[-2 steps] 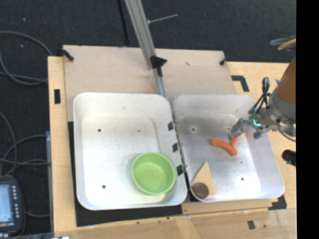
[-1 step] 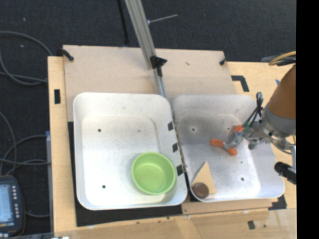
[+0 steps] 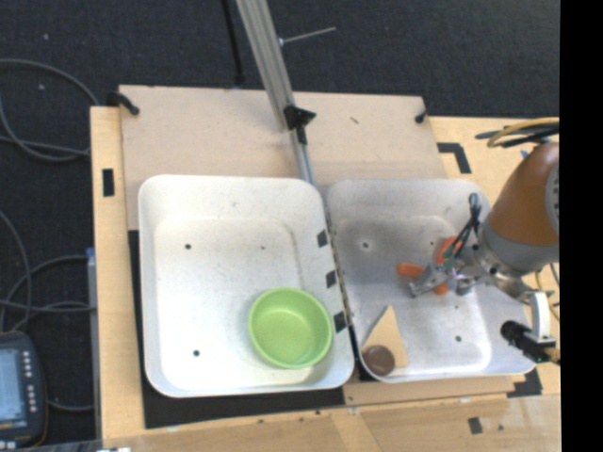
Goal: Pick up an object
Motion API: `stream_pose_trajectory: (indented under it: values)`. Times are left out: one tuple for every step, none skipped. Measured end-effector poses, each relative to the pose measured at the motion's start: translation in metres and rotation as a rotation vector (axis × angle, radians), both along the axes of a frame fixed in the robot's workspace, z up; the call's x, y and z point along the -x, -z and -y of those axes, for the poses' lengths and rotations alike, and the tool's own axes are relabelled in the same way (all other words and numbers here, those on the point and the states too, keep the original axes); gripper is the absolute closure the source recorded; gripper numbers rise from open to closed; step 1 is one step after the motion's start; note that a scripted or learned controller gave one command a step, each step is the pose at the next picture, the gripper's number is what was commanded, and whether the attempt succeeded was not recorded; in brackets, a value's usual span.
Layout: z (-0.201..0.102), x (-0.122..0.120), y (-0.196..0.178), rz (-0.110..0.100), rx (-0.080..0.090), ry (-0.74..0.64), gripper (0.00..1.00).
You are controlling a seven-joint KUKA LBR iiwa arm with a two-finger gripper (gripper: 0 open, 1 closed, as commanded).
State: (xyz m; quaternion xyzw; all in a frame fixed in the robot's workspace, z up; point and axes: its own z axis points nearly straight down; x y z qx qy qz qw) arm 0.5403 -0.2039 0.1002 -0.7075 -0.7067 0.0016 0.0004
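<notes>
End effector (image 3: 431, 283) low over right bin (image 3: 377, 205)

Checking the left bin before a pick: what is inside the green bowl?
The green bowl in the left bin shows just its own green inside. The bin floor under it is covered.

Two white bins, left (image 3: 170, 252) and right (image 3: 377, 215), side by side on a table (image 3: 217, 130), an aluminium rail (image 3: 268, 50) slanting above them.

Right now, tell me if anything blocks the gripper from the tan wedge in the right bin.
Nothing visible does. The gripper hangs over bare bin floor up and right of the tan wedge; the brown disc lies on the wedge's far side.
</notes>
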Motion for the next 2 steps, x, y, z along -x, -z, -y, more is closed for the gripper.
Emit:
stream_pose_trajectory:
  values:
    - [0.001,-0.002,-0.014,0.008,0.0,0.004,1.0]
    - [0.001,-0.005,-0.057,0.009,0.0,-0.004,1.0]
